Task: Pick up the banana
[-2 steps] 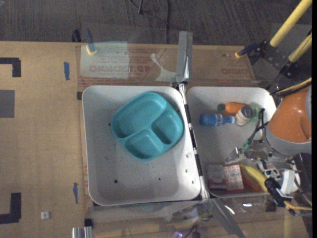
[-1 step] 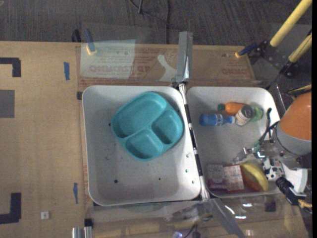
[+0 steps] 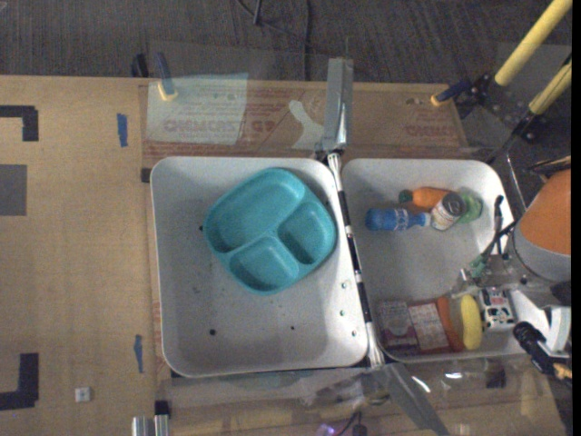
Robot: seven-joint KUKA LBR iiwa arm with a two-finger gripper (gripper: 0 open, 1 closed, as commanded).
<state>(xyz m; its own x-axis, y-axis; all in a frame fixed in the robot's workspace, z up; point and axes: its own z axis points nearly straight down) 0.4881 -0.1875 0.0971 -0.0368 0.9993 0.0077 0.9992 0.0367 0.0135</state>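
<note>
The jaws (image 3: pixel 486 291) sat low at the right side of the right bin (image 3: pixel 413 262), a cluster of dark and white parts under the grey wrist, and whether they stood wide or narrow could not be told from this slant. Above them rose the orange band (image 3: pixel 552 212) of the arm (image 3: pixel 545 252), reaching in from the right.

Just below and to the left of the jaws lay the banana (image 3: pixel 470 322), yellow, lengthwise along the bin's lower right corner. Whether anything touched it could not be told. Pressed against the banana's left side was an orange item (image 3: pixel 448 323), and left of that lay a flat packet (image 3: pixel 410 325) with red and white print along the bin's front wall.

Farther up the same bin, well apart from the banana, 3 things lay in a row: a blue bottle (image 3: pixel 396 218) on its side, an orange carrot-like toy (image 3: pixel 425 196) behind it, and a small jar (image 3: pixel 448 212) with a white label, touching a green object (image 3: pixel 469 205).

The left bin (image 3: pixel 182 271) held a teal divided plate (image 3: pixel 270 230) with 3 compartments, tilted on the bin floor.

Both bins rested on the desk (image 3: pixel 73 243), which carried black corner marks and strips of blue tape (image 3: pixel 123 130). Yellow rods (image 3: pixel 536 34) stood at the upper right.
</note>
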